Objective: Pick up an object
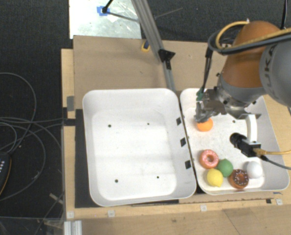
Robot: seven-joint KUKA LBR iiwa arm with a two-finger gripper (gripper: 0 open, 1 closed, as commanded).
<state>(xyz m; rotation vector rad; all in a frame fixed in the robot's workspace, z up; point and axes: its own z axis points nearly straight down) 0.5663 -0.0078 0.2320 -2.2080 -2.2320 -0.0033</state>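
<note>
**Gripper parked right over the orange ball in the right bin**

The gripper (pixel 204 117) is seen low in the right bin (pixel 272 182), right on top of an orange ball (pixel 204 126) near the bin's upper left part. Whether the ball is actually clamped can't be told from this angle, so no grip is claimed. Lower down, a pink donut (pixel 209 158), green ball (pixel 225 167), yellow lemon (pixel 214 177), chocolate donut (pixel 239 178) and white ball (pixel 254 169) are bunched together. The left bin (pixel 94 106) sits alongside.
</note>
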